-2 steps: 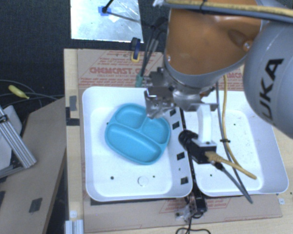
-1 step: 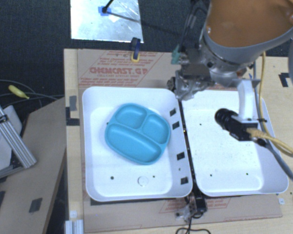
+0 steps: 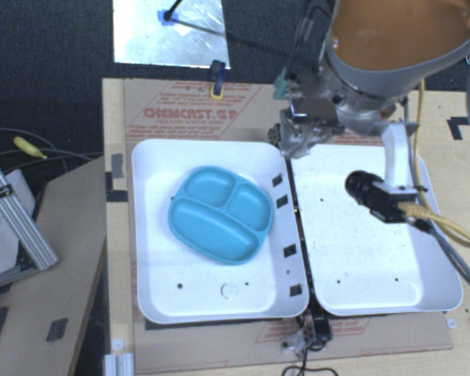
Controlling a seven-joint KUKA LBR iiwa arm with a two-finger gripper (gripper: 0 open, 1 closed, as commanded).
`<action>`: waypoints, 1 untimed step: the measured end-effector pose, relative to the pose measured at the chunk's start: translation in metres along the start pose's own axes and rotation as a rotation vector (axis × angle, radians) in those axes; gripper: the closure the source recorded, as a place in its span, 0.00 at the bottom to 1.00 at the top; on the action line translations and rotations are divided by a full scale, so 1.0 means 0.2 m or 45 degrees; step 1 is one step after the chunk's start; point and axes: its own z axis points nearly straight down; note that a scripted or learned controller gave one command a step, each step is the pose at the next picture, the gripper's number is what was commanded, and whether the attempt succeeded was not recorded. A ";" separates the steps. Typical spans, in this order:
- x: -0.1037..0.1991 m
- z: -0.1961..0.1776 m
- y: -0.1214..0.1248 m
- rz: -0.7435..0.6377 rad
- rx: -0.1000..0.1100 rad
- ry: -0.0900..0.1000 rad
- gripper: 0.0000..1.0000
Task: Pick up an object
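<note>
Although the claw hangs over the far end of the divider between the two white bins, I cannot tell its state. One blue divided plate lies flat in the left bin; being broad and shallow, it could slip from a grasp.

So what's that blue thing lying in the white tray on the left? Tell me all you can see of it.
It is a light blue plate, rounded in outline and divided by raised ridges into three compartments: one long one along the lower left and two smaller ones toward the upper right. It looks like smooth, matte plastic and holds nothing. It lies flat, right side up, turned at a slant, near the middle of the left bin, resting on the bin's floor. Nothing else touches it; the robot's arm is over by the bins' far edge.
</note>
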 end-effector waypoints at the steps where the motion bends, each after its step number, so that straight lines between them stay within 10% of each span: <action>1: -0.17 0.43 -0.09 0.012 0.016 -0.006 1.00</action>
